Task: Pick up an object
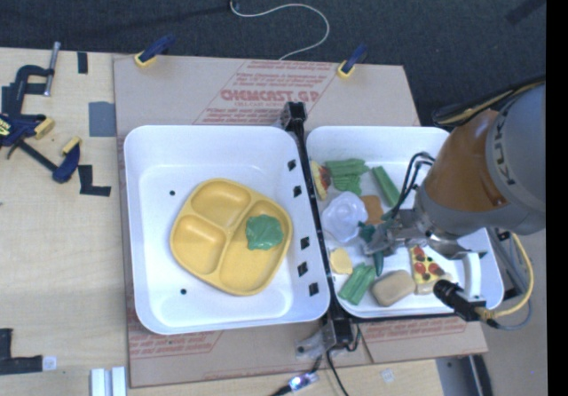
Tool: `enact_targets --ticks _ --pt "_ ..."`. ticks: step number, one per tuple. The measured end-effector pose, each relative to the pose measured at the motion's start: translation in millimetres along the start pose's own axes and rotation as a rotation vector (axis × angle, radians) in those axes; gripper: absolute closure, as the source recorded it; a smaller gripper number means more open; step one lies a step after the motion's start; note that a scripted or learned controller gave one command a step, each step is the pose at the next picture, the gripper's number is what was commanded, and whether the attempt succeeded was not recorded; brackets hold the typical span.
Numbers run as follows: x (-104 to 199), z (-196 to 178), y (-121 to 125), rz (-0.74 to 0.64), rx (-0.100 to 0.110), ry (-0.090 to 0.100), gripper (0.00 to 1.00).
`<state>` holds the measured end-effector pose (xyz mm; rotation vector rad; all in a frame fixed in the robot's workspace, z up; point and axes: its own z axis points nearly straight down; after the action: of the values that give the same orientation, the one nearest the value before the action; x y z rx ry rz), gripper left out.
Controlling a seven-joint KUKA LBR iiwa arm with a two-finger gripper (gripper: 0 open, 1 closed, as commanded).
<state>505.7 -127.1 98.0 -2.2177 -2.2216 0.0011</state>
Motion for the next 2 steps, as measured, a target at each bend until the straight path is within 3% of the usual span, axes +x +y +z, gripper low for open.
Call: enact_targets --ticks 2 --pt "0 -103 1 0.0 -0.003 -0.001 1.0"
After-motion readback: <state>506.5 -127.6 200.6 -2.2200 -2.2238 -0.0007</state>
